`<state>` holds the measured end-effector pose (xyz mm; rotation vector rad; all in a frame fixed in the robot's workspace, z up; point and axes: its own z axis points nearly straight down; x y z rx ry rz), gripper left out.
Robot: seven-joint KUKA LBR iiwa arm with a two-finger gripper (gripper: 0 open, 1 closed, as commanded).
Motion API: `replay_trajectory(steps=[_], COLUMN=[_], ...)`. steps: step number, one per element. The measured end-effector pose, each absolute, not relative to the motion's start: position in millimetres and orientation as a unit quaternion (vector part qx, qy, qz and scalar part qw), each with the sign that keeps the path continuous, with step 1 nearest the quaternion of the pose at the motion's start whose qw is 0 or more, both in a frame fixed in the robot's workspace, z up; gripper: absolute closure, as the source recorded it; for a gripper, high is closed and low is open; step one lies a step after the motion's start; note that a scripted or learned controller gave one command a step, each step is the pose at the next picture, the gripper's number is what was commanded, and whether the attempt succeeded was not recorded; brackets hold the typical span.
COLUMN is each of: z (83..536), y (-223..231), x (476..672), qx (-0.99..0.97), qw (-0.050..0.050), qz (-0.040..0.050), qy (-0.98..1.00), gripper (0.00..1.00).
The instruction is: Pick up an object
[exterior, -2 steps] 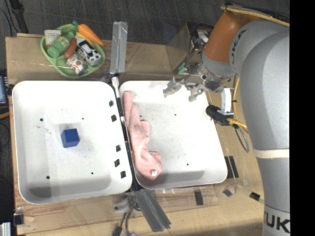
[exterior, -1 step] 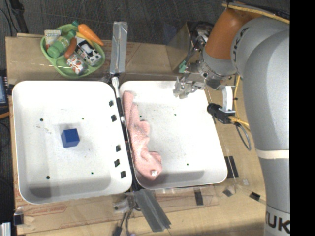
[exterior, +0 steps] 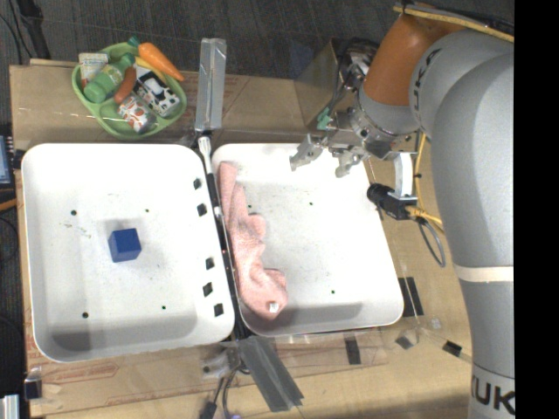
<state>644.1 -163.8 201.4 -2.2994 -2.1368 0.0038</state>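
Pink cloth (exterior: 249, 247) crumpled along left wall of right bin (exterior: 384, 273), frame centre, likely easiest grab: soft, bunched, tall folds. Blue cube (exterior: 125, 244) alone mid-left of left bin (exterior: 52, 182), flat on floor, clear on all sides. My gripper (exterior: 321, 157) hangs over upper edge of right bin, well apart from both; my fingers spread open, nothing between them. Green bowl (exterior: 131, 129) of toy food upper left, off bins. Writing: partial "KU" on arm base, lower right; toy labels too small to read.
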Motion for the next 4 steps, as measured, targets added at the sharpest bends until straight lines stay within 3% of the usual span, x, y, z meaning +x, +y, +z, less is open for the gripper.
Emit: replay_trajectory(steps=[1, 2, 3, 4], z=[136, 92, 102, 193], y=[-126, -94, -94, -59], x=[608.1, 587.0, 587.3, 613.4], qx=[-0.713, -0.659, -0.657, -0.527], qw=[0.002, 0.001, 0.002, 0.000], qz=[0.0022, 0.0008, 0.0016, 0.0002], qy=[-0.701, -0.752, -0.754, -0.850], gripper=[0.00, 0.00, 1.00, 1.00])
